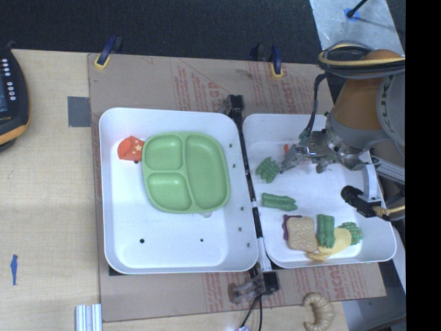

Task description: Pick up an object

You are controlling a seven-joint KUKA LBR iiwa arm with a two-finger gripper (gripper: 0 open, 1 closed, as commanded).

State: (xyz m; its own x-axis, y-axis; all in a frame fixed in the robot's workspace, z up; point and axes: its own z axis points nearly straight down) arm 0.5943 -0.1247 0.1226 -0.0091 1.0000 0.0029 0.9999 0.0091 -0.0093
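Wooden bench [48,205] with a brown cardboard sheet [172,88] under 2 white bins [114,247]. 2 clamps on the sheet's far edge: yellow one [105,52] left, blue one [276,62] right. Black-and-orange handheld controller [10,95] at the far left edge. Grey tape square [78,111] just left of the sheet. Small blue mark [14,269] near left. Tan curled thing [319,310] near right, on the sheet. Black clip [236,105] between the bins, far end. Dark floor [172,12] beyond, white sheet [344,12] far right.

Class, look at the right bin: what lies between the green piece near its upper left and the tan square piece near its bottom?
In the camera view, a green bean-like piece lies between the upper green piece and the tan square piece, on the right bin's white floor.
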